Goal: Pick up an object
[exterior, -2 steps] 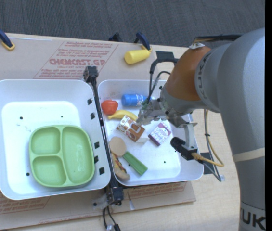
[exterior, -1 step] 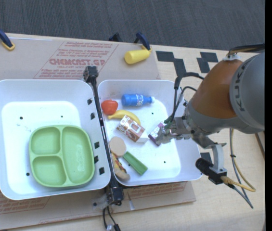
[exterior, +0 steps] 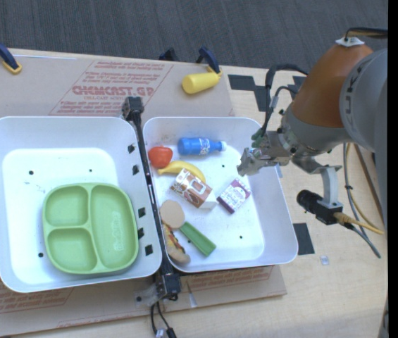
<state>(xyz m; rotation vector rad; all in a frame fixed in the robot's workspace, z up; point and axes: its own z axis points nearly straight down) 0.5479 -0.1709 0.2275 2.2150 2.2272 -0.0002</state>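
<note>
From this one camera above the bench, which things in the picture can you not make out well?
- Gripper: open or shut cannot be told; it is small and blurred against the right bin's rim.
- Small carton: its print is too small to read.
- Food items at the bin's lower left: partly overlapped by the green block, so their kind is unclear.
- Arm: cut off by the right edge.

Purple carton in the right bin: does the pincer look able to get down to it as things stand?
Probably yes. The purple carton lies apart from the brown box, with nothing on top of it, and the pincer hangs just above and right of it.
</note>
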